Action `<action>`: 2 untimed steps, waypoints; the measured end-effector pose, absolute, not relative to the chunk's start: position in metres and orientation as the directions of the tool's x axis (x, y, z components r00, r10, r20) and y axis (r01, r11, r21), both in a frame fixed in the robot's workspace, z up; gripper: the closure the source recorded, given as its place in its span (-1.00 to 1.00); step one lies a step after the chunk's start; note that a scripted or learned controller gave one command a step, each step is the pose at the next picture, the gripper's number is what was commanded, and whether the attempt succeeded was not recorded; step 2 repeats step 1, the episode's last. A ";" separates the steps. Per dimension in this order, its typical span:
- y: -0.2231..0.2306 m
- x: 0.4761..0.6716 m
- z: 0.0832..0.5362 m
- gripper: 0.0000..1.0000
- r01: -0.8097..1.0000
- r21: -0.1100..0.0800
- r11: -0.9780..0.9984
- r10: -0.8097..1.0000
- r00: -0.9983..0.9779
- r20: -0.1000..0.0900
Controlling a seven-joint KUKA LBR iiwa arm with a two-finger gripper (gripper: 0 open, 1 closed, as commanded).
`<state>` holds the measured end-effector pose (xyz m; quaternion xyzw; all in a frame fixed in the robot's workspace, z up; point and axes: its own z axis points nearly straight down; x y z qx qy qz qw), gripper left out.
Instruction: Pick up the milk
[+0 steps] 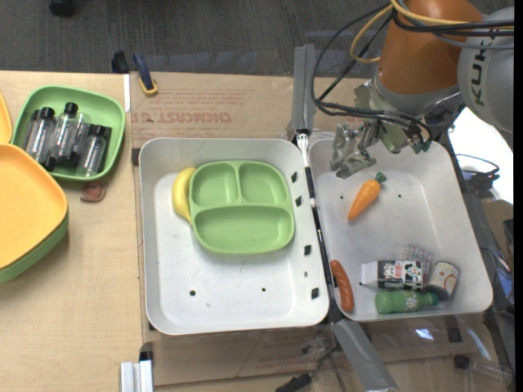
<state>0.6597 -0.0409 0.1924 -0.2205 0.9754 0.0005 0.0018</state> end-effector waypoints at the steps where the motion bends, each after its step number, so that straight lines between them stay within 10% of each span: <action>1: -0.007 0.660 0.284 1.00 -0.479 -0.001 0.878 -0.479 -0.878 -0.006; 2: -0.007 0.660 0.284 1.00 -0.479 -0.001 0.878 -0.479 -0.878 -0.006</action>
